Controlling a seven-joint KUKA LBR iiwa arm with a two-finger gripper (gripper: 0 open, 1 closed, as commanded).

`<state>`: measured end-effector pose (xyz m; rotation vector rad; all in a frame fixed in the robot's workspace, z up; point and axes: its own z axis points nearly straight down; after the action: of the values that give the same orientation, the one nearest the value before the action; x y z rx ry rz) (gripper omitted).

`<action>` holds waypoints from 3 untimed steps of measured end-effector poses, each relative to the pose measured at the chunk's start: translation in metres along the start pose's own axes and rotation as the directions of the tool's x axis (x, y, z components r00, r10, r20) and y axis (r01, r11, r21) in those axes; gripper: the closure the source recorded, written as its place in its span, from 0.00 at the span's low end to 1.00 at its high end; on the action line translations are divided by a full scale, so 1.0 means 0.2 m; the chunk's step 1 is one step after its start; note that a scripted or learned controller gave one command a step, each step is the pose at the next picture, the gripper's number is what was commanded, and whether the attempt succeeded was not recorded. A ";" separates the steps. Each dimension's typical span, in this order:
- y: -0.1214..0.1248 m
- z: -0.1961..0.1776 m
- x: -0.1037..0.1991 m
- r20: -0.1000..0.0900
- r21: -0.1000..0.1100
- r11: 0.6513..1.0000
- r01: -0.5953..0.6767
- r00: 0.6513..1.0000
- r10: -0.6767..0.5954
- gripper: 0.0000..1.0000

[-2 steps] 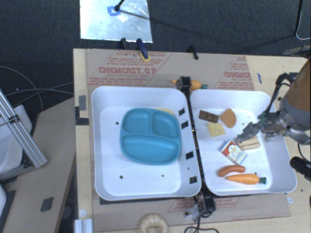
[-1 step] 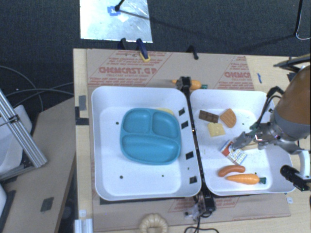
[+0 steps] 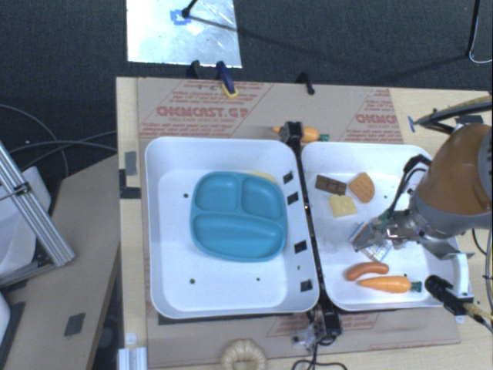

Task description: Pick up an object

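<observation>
In the right bin (image 3: 339, 299), a brown chocolate bar (image 3: 331, 183), a tan bread piece (image 3: 361, 186) and a pale yellow cheese block (image 3: 343, 206) lie near the back. A reddish sausage (image 3: 367, 270) and an orange carrot (image 3: 385, 284) lie side by side near the front wall. My gripper (image 3: 370, 241) hangs over the middle of this bin, just above the sausage and below the cheese. Nothing is visibly held in it.
The left bin (image 3: 166, 230) holds a blue divided plate (image 3: 237, 214) with a yellow edge (image 3: 266, 177) peeking out behind it. A small orange object (image 3: 309, 135) sits by the clamp at the back where the bins meet. The arm's orange band (image 3: 462, 176) covers the right bin's far side.
</observation>
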<state>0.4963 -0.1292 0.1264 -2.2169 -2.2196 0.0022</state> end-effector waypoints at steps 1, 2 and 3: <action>0.01 0.19 -0.02 0.011 -0.014 1.000 -0.005 1.000 0.005 0.00; 0.03 0.13 -0.02 0.009 -0.024 1.000 -0.002 1.000 0.002 1.00; 0.05 -0.10 -0.04 0.004 -0.010 1.000 0.002 1.000 -0.002 1.00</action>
<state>0.5073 -0.1377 0.1462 -2.2209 -2.2290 -0.0042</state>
